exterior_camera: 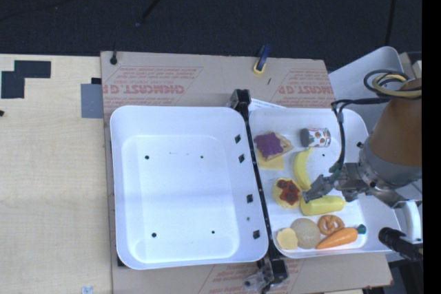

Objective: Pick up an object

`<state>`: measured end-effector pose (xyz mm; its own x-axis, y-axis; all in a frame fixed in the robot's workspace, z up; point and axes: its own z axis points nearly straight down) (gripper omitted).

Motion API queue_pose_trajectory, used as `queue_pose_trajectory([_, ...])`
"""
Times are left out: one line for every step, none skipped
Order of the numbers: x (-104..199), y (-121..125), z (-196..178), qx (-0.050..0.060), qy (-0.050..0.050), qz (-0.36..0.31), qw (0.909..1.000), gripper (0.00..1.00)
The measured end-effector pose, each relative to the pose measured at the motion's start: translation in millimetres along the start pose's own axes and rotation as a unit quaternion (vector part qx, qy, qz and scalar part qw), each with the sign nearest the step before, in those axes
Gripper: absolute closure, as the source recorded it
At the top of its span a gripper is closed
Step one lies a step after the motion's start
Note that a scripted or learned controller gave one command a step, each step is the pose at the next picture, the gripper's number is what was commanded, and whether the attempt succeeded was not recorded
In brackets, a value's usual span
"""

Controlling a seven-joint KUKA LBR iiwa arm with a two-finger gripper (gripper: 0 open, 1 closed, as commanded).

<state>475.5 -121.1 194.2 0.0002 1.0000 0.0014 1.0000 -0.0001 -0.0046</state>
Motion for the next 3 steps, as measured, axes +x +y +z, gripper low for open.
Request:
queue_pose_trajectory([15,58,111,-0.002,0.000,-0.001,1.0000,0.00])
queue_pose_trajectory([11,55,97,0.001,0.000,0.004,1.0000,1.00])
queue_pose_trajectory([80,70,1,-0.006,0.001,-0.004,1.0000,1.00])
